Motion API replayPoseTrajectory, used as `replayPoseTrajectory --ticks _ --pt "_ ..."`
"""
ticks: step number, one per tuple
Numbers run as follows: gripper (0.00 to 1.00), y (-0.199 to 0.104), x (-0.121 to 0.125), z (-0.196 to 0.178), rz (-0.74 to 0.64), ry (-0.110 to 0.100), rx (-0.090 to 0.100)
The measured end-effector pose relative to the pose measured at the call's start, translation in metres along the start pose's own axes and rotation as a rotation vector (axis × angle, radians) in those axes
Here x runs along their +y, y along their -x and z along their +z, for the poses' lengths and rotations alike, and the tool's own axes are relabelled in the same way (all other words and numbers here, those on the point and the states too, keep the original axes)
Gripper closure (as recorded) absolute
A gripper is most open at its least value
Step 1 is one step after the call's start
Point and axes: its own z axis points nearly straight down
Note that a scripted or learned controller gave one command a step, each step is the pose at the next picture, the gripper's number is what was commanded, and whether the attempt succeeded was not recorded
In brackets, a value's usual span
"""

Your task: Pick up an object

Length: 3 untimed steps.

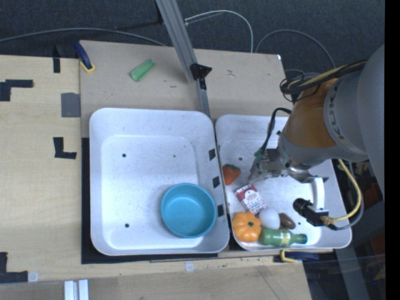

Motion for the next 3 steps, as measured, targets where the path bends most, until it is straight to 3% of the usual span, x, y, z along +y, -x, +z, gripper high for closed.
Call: replayPoseTrajectory --ticks 3 --pt "1.00 -0.001 0.013 -0.145 0.001 0.008 -0.002"
